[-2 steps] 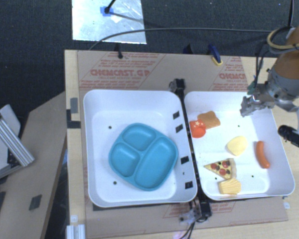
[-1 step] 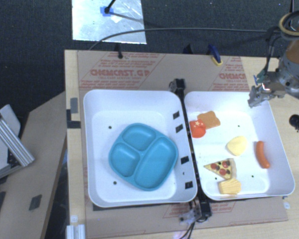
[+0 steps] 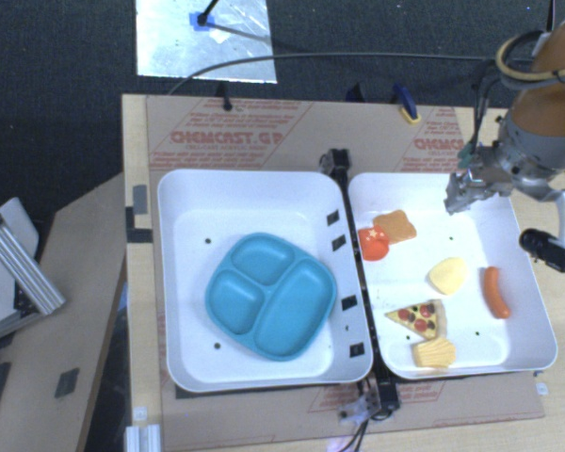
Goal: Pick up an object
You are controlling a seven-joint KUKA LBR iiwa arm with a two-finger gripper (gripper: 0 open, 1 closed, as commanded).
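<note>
- The left bin (image 3: 184, 205) held a blue divided plate (image 3: 270, 295).
- The right bin (image 3: 523, 252) held a toast slice (image 3: 395, 225), a tomato (image 3: 374, 244), a pale yellow round piece (image 3: 446, 275), a sausage (image 3: 494, 292), a pizza slice (image 3: 419, 317) and a yellow ridged piece (image 3: 434, 352).
- The gripper (image 3: 459, 199) hung over the right bin's far edge, apart from every item; whether its claw was wide or narrow could not be told.

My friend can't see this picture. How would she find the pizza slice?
Look in the right white bin, near its front edge. The pizza slice lies just above a wavy yellow chip. It alone is a triangle with red dots.
</note>
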